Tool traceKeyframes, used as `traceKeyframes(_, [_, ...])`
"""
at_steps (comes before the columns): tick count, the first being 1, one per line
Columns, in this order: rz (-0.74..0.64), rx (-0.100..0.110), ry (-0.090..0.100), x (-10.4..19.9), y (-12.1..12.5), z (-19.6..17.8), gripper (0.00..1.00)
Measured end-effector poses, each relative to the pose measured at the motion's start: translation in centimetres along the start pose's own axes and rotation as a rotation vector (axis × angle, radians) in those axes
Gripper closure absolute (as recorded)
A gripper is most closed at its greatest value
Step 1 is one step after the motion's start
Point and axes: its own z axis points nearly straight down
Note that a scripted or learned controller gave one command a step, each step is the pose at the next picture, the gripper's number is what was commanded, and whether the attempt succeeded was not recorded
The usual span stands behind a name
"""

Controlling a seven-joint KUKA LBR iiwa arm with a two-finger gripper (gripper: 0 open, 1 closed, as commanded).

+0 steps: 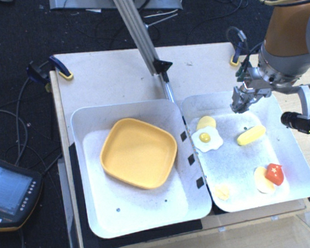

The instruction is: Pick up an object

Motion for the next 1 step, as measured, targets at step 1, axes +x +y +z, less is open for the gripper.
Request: traceKeyframes(1, [-0.001,-0.001,0.0,5.5,0.49,-0.08,1.0])
